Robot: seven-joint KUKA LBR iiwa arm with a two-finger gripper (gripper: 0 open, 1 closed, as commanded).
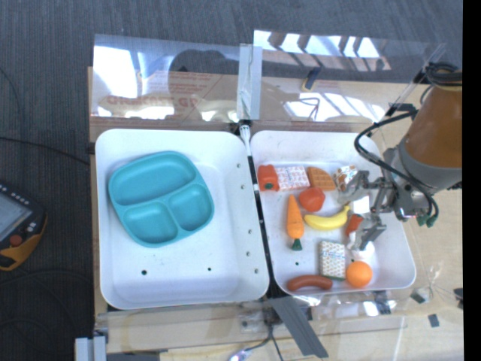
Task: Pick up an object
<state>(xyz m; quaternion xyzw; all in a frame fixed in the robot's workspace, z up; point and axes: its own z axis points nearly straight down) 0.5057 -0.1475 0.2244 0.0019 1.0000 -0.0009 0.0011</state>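
I note the left-hand shallow white plastic bin (135, 277) at centre left, bearing only a turquoise three-compartment tray (160, 197). The right-hand white bin (398, 273) at centre right carries the toy food, evidently the picking stock. The gripper (368, 213) hangs low at that bin's right side; I cannot tell its opening or load. The curved yellow plastic banana (327, 219) lies just left of it, the likeliest target.

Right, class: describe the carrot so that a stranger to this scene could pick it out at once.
Find the right-hand white bin, the one crowded with toy food. Along its left wall, below a red block and left of the yellow banana, the carrot lies pointing up and down. It alone is a long orange cone with a green tip at its lower end.
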